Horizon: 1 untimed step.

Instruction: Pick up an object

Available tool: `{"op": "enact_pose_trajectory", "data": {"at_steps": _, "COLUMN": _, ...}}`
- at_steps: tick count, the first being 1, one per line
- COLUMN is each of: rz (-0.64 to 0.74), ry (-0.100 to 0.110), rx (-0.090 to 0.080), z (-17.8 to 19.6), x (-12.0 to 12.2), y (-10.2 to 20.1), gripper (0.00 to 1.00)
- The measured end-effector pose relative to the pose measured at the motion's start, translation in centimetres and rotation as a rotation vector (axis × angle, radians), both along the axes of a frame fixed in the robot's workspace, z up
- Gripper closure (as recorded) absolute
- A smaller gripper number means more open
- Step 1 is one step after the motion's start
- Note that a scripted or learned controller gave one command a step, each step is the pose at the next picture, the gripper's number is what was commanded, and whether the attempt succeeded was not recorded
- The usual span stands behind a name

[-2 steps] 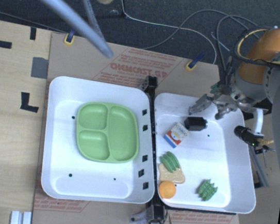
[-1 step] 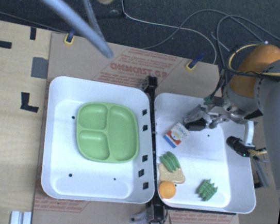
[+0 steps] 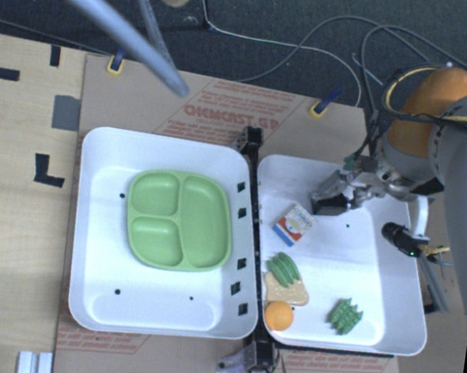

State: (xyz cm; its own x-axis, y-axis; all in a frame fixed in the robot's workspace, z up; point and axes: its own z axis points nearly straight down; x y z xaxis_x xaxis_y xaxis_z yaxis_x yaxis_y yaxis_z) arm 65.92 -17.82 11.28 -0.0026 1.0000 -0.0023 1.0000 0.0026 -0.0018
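The right bin (image 3: 393, 283) holds a small white, blue and red carton (image 3: 294, 224), a green pea pod (image 3: 285, 269) lying on a tan cracker-like piece (image 3: 294, 296), an orange ball (image 3: 279, 316) and a green spiky toy (image 3: 344, 315). My gripper (image 3: 332, 204) hangs over the upper part of this bin, just right of and above the carton. Nothing shows between its dark fingers. Whether they are spread or closed is not readable from this angle.
The left bin (image 3: 96, 230) bears a green divided plate (image 3: 180, 219). A black divider strip (image 3: 246, 218) runs between the bins. Cables (image 3: 325, 39) trail across the dark back of the bench. A grey pole (image 3: 96, 0) crosses the top left.
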Motion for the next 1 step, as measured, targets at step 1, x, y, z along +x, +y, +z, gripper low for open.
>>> {"op": "enact_pose_trajectory", "data": {"at_steps": 1, "rz": -0.001, "ry": -0.002, "rx": 0.003, "z": 4.30, "x": -0.32, "y": 0.60, "gripper": 1.00}}
